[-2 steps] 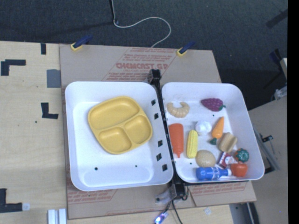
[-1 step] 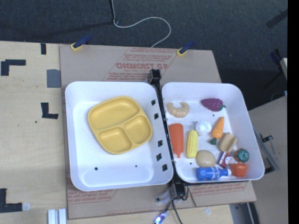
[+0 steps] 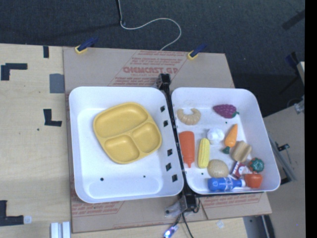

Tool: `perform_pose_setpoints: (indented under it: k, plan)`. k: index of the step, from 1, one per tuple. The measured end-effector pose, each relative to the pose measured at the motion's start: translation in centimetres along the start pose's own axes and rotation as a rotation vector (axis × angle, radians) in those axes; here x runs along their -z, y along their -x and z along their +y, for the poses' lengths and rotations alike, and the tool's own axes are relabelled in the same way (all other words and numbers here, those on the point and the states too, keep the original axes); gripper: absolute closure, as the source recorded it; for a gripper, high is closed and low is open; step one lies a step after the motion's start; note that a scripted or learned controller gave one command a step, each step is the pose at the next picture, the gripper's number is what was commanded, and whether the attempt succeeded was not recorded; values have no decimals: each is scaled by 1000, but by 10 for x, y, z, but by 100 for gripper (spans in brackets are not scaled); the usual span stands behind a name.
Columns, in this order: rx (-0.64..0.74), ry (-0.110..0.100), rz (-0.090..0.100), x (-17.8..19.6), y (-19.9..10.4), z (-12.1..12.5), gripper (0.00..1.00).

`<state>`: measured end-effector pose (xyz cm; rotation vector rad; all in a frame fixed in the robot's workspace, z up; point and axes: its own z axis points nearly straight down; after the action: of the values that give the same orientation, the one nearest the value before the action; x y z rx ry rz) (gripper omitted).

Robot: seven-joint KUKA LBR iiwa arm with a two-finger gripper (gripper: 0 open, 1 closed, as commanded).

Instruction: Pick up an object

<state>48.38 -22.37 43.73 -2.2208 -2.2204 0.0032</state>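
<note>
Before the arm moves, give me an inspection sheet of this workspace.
Surface: cardboard sheet on a wooden bench, two white bins side by side.
Job's things: right bin holds toy food: croissant, grapes, two carrots, corn, potato, blue bottle, tomato.
Clutter: yellow divided tray in the left bin, tilted.
Grippers: nothing seen.
Cables: white cable looping over the dark floor; wires at the front hinge.
Surroundings: clamps at the cardboard's back edge; black tape marks on the bench.
</note>
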Motion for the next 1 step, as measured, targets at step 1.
perform_pose_setpoints:
  k: [1]
  plan:
    - [2,5,-1,34,0,0,100]
